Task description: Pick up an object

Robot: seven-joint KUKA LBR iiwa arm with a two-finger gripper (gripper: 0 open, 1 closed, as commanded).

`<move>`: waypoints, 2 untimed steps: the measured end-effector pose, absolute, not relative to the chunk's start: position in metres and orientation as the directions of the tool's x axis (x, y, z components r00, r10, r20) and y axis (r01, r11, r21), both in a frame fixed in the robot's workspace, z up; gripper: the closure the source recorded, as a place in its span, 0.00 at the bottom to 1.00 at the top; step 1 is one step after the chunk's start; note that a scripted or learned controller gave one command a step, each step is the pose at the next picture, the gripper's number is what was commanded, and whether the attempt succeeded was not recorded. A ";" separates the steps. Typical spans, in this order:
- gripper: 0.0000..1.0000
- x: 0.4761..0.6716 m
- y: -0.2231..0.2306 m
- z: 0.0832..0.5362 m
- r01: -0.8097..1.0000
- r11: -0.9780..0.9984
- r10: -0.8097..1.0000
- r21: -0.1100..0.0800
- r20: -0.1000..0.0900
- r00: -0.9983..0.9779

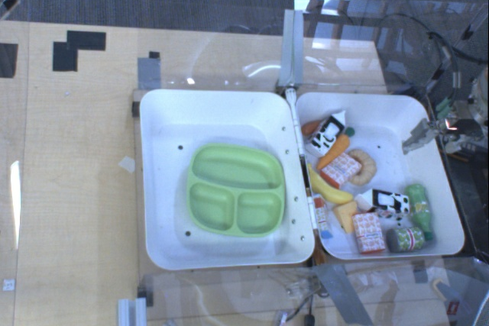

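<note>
While the gripper sits at the right-hand rim of the right bin, its finger state cannot be made out — the tool is small and partly lost against the clutter at the frame edge. Nothing is seen between its tips. All pickable objects lie to the gripper's left and below it in the picture, inside the same bin: nearest, a tan ring-shaped piece touching a pink wrapped block; beyond those, an orange carrot tilted against a black-and-white cow-print carton. Lower down, a banana lies along the bin's left wall, with a second cow-print item, a pink-patterned box, a green bottle and a small green can grouped in the near right corner — well apart from the gripper. Farther left, across the divider, the left bin holds a green sectioned tray.
</note>
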State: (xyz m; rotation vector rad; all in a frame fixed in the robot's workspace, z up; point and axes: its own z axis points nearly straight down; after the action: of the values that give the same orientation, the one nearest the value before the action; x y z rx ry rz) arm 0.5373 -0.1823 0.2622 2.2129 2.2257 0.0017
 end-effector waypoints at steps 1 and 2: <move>0.00 0.581 -0.099 0.165 0.959 0.282 0.959 0.002 -0.001 -0.282; 0.00 0.597 -0.088 0.090 0.937 0.350 0.937 0.015 -0.006 -0.350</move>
State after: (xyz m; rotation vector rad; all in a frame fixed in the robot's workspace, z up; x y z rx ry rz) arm 0.5970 -0.0884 0.0904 1.7834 2.5697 0.0135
